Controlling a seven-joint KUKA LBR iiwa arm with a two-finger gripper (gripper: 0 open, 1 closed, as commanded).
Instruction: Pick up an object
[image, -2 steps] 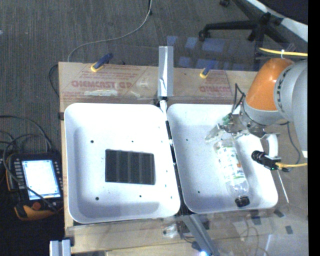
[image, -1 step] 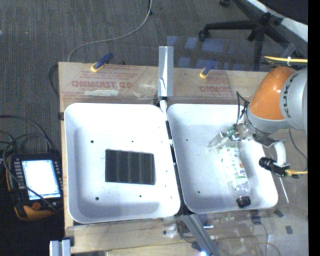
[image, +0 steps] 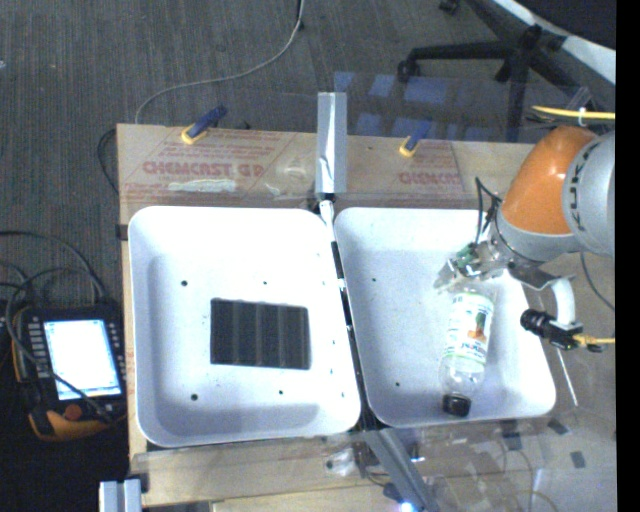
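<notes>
Two shallow white bins sit side by side on the surface (image: 140, 160), a brown board with faint red printing along its far edge. The left bin (image: 160, 260) holds a dark rectangular object (image: 259, 333) lying flat near its middle, divided into ribbed panels. The right bin (image: 400, 270) holds a clear plastic bottle (image: 468, 338) on its side, lengthwise toward the near wall, with a black cap (image: 457, 405) at the near end.

The red printing on the surface is partly legible; the left stretch appears to read "CHEMCAST", and a similar line further right is too faint to read. The bottle carries a pale label with a green and orange mark, its words too small to make out. On the floor to the left of the surface lies a handheld pendant (image: 70, 365) with a bright white screen.

The tool (image: 478, 260) hangs over the far right part of the right bin, beneath the arm's orange band (image: 545, 195). It sits just at the far end of the bottle, at or touching the bottle's base, with the bottle stretching away from it toward the near wall. Whether the tool is spread wide or closed cannot be told from this angle, and nothing is seen held in it.
</notes>
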